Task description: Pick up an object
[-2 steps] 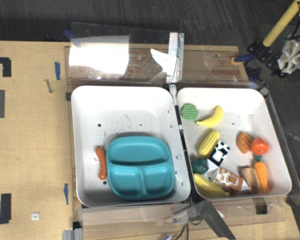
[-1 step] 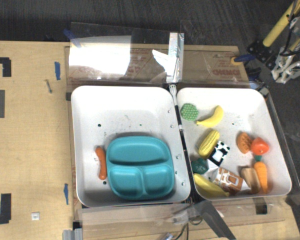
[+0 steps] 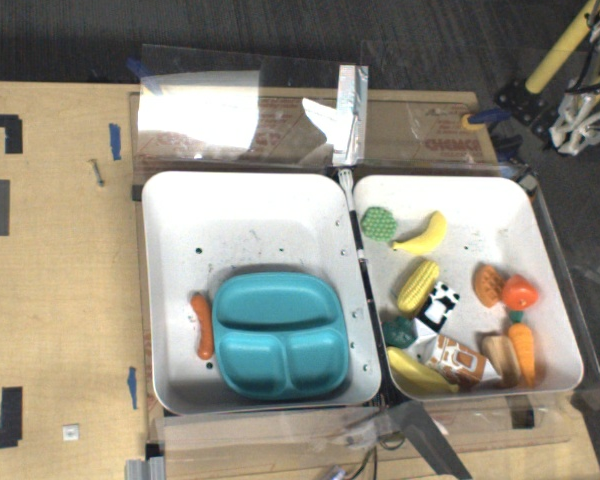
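**A:** We have plenty to choose from. The right bin (image 3: 555, 268) carries the toy food: a banana (image 3: 425, 234) beside a green ball (image 3: 379, 224) at the far-left corner, a corn cob (image 3: 417, 284) just below them, and a black-and-white block (image 3: 439, 306) touching the cob's lower end.

**B:** And along the right side we see a brown piece (image 3: 489, 286) against a tomato (image 3: 520, 294), with a carrot (image 3: 522, 353) and a bread roll (image 3: 500, 356) nearer the front wall.

**A:** We judge the pile sits in one bin so that a pick can be carried across to the other. The left bin (image 3: 180, 228) bears a teal divided tray (image 3: 279, 335) with a sausage (image 3: 203, 325) lying just beside its left edge.

**B:** Which would we try first? The banana lies with room on its outer side; the front cluster is crowded.

**A:** Agreed. There a small brown carton (image 3: 458, 361) overlaps a second banana (image 3: 417, 373), and a dark green thing (image 3: 400, 332) beside them is too small for us to name.

**B:** As for the hand, we cannot tell its state. A clear sheet at the back of the worktop (image 3: 50, 268) glares white.
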Available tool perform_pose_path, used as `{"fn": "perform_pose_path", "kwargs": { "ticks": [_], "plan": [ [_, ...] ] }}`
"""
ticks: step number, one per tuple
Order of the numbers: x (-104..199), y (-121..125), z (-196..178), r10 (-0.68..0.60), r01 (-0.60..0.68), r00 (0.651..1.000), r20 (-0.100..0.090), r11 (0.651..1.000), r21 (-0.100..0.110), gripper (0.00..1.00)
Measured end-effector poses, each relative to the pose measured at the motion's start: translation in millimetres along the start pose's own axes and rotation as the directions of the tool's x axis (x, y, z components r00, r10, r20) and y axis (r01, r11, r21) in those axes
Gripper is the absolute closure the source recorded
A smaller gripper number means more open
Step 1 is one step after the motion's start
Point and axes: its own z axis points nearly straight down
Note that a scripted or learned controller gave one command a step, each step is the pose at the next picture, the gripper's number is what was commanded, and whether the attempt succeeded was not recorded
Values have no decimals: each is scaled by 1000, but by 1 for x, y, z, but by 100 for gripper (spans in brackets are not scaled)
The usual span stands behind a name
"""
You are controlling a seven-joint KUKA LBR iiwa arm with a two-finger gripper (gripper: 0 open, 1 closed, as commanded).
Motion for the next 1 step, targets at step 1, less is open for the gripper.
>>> {"fn": "perform_pose_path", "kwargs": {
  "ticks": [1],
  "plan": [
    [0,0,-19,0,0,1000,0,1000,1,100]
  ]
}}
